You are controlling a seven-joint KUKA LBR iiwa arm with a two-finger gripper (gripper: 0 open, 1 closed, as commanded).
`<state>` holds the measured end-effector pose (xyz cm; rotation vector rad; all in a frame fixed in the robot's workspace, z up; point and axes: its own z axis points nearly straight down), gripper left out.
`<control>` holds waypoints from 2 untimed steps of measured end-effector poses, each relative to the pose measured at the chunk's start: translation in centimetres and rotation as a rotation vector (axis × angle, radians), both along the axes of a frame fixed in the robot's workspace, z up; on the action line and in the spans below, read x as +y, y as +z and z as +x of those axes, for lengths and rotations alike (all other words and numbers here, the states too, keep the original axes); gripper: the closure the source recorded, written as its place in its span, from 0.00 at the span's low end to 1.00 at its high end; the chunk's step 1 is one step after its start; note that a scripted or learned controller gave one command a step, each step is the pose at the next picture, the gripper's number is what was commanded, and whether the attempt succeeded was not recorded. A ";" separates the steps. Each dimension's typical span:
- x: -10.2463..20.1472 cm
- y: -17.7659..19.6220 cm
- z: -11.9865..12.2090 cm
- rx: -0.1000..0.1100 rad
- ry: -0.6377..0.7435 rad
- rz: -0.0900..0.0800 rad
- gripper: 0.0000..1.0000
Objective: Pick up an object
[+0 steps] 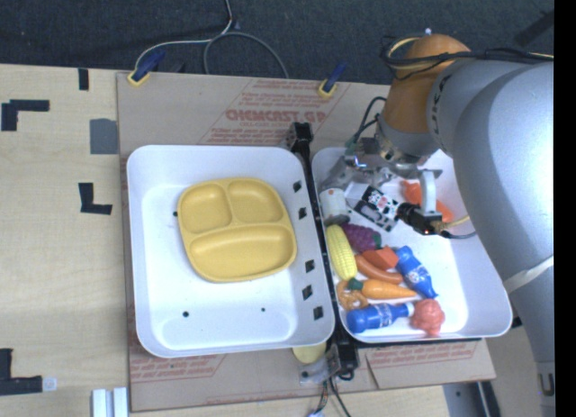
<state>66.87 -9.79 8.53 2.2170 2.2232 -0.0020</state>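
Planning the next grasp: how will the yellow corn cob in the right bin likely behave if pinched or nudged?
The corn cob looks like moulded toy plastic, so probably stiff and light. Its rounded, elongated shape suggests it may roll sideways if nudged. It lies packed against the carrot and other toys, so it will probably disturb them.

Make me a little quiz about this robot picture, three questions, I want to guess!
1. True or false: the yellow divided plate lies in the left bin.
2. Which bin is the gripper over? A: left bin. B: right bin.
3. Fill in: the corn cob lies near the right bin's ____ wall, left or right.

Key: 1 true. 2 B. 3 left.
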 end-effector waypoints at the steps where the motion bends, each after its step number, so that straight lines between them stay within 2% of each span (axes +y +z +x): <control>1: -7.6 0.2 -3.4 -0.005 -0.004 0.001 0.00; 2: -11.8 6.1 -7.1 -0.001 -0.006 0.000 0.00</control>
